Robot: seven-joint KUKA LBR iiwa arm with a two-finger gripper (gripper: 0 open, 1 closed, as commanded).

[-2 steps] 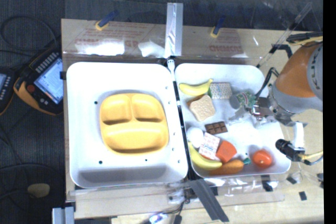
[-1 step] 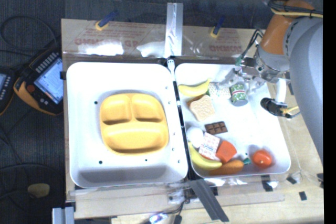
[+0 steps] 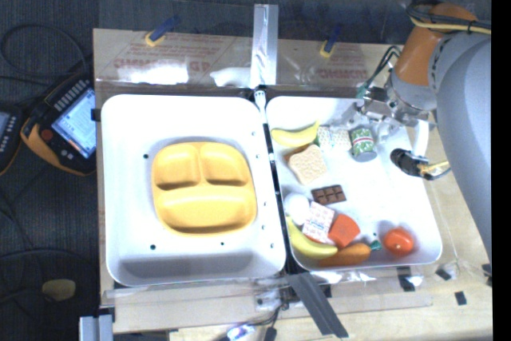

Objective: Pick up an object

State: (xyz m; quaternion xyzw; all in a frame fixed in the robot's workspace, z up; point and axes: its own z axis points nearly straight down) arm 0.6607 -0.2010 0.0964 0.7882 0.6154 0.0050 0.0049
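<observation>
Right white bin (image 3: 427, 227), full of toy food. Robot hand (image 3: 375, 109) at its far edge, low over the near corner of the pile. Just below the hand, touching or nearly so: a small round can with a green and white label (image 3: 362, 143), lying tilted. Open or clenched? Cannot tell; too dark and small. Nothing seen held. From the can, yellow banana slice (image 3: 294, 134) and tan bread square (image 3: 308, 164) off to the left.
</observation>
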